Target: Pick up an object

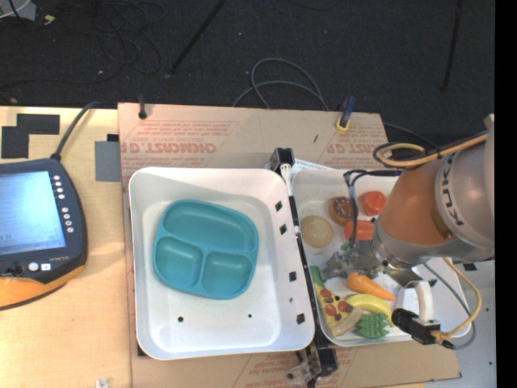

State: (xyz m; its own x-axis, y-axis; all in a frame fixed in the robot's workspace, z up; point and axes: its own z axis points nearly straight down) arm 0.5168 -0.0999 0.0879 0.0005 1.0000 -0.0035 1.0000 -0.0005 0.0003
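Nearest the camera, in the right bin (321,181), a pizza slice (339,313) lies against the front wall, with a green knobbly piece (373,326) just beside it; what that piece is cannot be made out. A banana (368,303) lies touching both, and a carrot (368,284) lies just behind the banana, its tip pointing toward the left bin (202,186).

The gripper (348,259) is low over the bin's middle, just behind the carrot and close to its tip. Its end is a grey blur against the clutter, so whether it is clenched or released is not to be made out, and nothing is seen gripped. The arm (420,208) covers the right part of this bin and hides whatever lies under it.

Behind the gripper a red block (359,229) is partly covered by the arm. A beige disc (316,231) lies to its left, near the wall between the bins. Farther back are a cookie (342,208) and a tomato (372,202), the tomato's right side hidden by the arm.

The left bin holds a teal plate (206,247). A pendant (36,221) sits at the far left, cut off by the edge. Cardboard (242,136) lies under both bins.
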